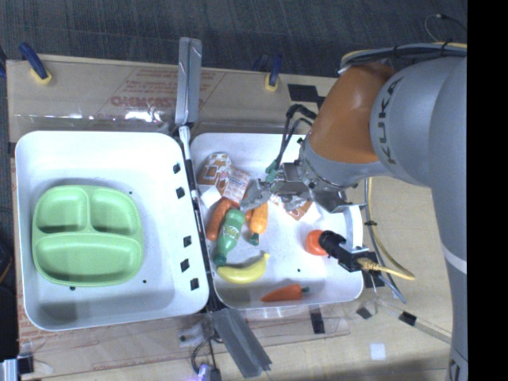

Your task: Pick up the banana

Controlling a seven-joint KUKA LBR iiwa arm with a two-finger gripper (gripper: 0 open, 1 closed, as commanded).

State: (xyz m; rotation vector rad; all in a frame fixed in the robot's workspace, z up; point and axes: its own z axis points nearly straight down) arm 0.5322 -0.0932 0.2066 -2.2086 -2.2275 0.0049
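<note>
The yellow banana [244,270] lies near the front of the right bin [337,292], curved, with a green bottle [230,232] just behind it. My gripper [262,190] hangs over the middle of the same bin, above a small orange piece [258,219] and well behind the banana. It is apart from the banana, and nothing of the banana is between it.
The right bin also holds an orange carrot-like piece [216,217], snack packets [225,175], a red round thing [317,242] and a red chili [283,294] at the front wall. A green divided plate [87,232] sits in the left bin [32,153].
</note>
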